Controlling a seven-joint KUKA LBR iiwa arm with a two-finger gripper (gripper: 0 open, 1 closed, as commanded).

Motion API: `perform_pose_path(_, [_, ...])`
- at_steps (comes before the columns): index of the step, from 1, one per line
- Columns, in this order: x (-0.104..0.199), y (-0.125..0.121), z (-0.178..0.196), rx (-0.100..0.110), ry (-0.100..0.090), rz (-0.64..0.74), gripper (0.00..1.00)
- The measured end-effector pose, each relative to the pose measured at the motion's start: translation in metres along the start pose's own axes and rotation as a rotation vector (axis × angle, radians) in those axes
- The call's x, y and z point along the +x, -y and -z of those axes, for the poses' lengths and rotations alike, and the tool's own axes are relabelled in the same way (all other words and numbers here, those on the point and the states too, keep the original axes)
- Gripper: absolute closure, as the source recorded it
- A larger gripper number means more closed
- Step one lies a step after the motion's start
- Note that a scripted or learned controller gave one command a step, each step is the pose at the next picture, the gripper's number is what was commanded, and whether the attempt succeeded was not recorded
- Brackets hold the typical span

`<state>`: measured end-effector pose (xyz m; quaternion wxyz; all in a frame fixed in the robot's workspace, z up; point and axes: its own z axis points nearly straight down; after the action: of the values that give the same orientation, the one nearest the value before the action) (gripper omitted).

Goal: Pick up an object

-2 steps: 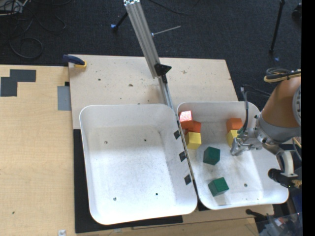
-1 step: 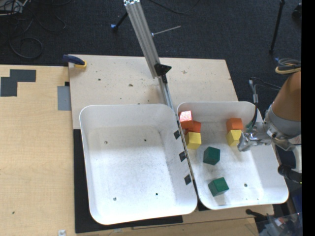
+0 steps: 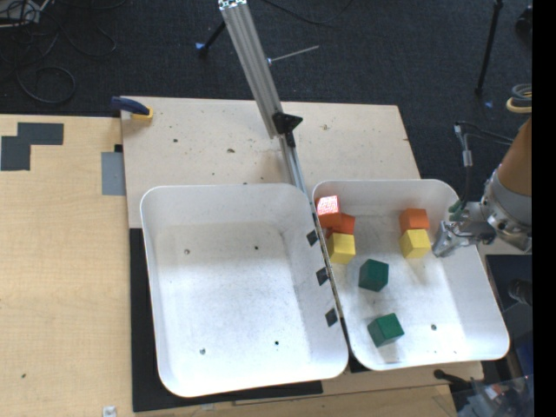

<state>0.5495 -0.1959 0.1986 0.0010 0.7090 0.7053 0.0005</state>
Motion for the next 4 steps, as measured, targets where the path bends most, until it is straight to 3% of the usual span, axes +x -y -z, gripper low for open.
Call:
perform_pose_path(1, [-0.001, -0.001, 0.048, -0.001, 0.000, 0.007, 1.00])
perform_pose_path(2, [0.045, -0.007, 0.037, 0.005, -0.003, 0.009, 1.00])
perform_pose_path(4, [0.153, -0.017, 0.051, 0.004, -0.003, 0.011, 1.00])
